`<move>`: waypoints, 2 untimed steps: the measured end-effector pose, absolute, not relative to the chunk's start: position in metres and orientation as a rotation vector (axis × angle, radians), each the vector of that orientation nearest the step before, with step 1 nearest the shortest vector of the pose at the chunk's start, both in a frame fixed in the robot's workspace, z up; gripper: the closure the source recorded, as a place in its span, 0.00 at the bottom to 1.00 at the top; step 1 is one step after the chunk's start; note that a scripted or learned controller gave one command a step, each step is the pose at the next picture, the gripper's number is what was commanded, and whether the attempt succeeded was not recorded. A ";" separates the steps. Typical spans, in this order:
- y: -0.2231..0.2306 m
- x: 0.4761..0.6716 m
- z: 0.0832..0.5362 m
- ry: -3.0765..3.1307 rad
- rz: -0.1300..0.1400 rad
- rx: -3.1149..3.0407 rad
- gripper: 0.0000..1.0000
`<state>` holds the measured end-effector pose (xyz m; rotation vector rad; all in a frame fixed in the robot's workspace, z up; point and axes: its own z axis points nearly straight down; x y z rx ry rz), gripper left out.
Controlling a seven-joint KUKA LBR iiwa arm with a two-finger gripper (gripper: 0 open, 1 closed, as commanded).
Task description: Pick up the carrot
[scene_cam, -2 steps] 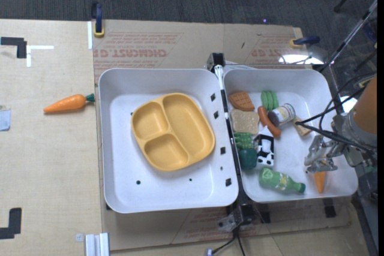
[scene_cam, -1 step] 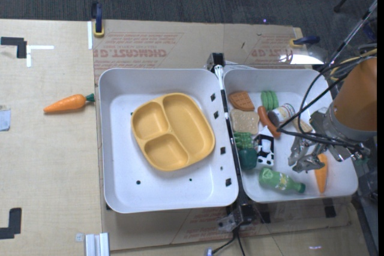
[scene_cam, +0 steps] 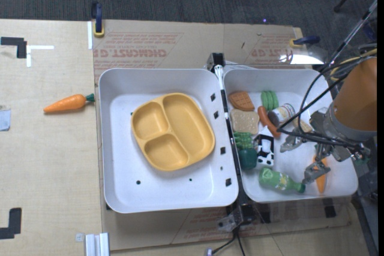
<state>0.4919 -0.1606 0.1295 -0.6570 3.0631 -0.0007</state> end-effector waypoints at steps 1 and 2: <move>-0.218 0.497 0.093 2.918 0.004 -1.137 0.00; -0.218 0.499 0.102 2.917 0.002 -1.121 1.00</move>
